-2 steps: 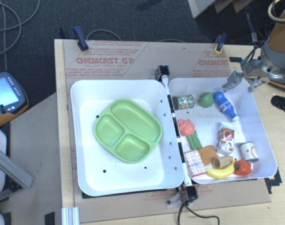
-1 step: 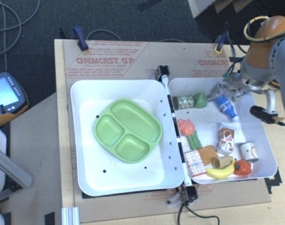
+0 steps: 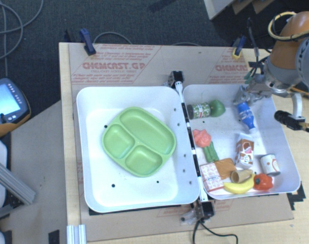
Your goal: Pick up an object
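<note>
Two bins — left: one green tray (image 3: 139, 141).
Right bin (image 3: 289, 159): blue bottle (image 3: 245, 115) under end effector (image 3: 247, 96), grip state unclear; about nine items — open floor mid-right.

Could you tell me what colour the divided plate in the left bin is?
Light green plate, clearest in the camera view.

The grey arm (image 3: 289, 60) enters from the upper right, its orange band (image 3: 291, 32) sitting above the wrist. The wrist angles downward and to the left, ending in the gripper (image 3: 244, 101) low over the far right part of the scene. Cables trail along the wrist, and a dark fitting juts out beside it.
</note>
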Action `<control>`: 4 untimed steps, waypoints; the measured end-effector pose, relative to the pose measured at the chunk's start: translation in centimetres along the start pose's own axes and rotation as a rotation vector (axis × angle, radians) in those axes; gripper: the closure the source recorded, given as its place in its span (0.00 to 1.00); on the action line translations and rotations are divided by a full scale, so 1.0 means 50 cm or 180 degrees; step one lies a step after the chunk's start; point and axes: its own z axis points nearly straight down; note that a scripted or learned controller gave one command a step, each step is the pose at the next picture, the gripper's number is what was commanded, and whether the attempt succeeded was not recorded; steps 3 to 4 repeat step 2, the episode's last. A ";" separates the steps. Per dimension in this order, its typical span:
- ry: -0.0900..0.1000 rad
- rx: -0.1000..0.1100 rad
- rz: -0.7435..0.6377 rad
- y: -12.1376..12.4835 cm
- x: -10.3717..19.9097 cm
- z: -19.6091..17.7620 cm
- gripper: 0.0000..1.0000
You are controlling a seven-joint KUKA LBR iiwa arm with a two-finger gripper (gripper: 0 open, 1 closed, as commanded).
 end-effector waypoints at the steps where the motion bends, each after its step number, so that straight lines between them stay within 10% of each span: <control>1: 0.0024 0.0035 -0.0002 -0.178 0.163 0.010 1.00; 2: 0.0015 -0.0021 -0.0023 -0.156 0.342 -0.162 1.00; 4: 0.0015 -0.0021 -0.0023 -0.156 0.342 -0.162 1.00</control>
